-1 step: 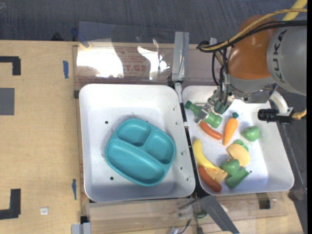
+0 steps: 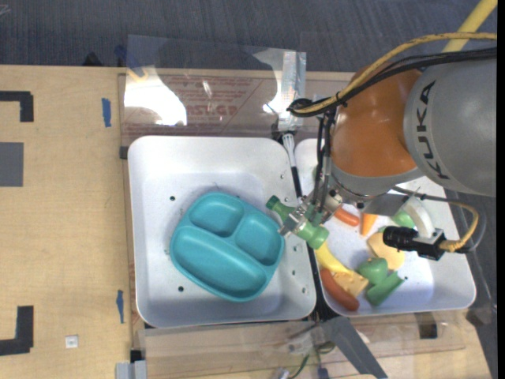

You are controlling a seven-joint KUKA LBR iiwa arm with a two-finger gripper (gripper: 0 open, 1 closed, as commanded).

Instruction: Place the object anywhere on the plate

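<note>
A teal plate with three compartments lies in the left white bin, toward its right side. My gripper hangs over the divide between the two bins, just off the plate's right rim. A green toy sits across the silver fingers, one end poking out toward the plate and the other toward the right bin. The gripper looks shut on it. The arm's grey and orange wrist hides the back of the right bin.
The right bin holds several toy foods: an orange piece, a yellow one, a red-orange one, a green block and a yellow wedge. A black cable end hangs over them.
</note>
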